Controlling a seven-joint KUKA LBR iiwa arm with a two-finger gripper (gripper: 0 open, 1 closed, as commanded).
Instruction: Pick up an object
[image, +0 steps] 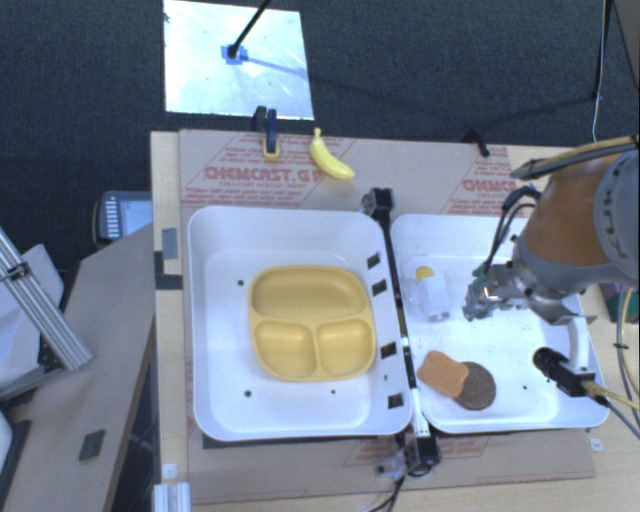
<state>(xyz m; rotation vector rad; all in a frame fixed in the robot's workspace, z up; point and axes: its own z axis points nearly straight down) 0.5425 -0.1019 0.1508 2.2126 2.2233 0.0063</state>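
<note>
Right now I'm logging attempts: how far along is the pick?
Done: the arm has reached over the right bin. In hand: nothing visibly; the gripper hovers beside the clear bottle. Left: grasp and lift; the bottle, orange piece and brown disc lie in the bin.

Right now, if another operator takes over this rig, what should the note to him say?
Gripper: over the right bin, low, beside the small clear bottle with a yellow cap. I cannot tell if it is open or shut, and I see nothing in it.
Things: the bottle lies in the right bin, near its left wall. An orange piece and a brown round piece lie at the front of that bin, touching. A yellow divided tray sits in the left bin. A banana lies on the board behind the bins.
Done: no object is picked yet.
Left: grasp one object and lift it.
</note>
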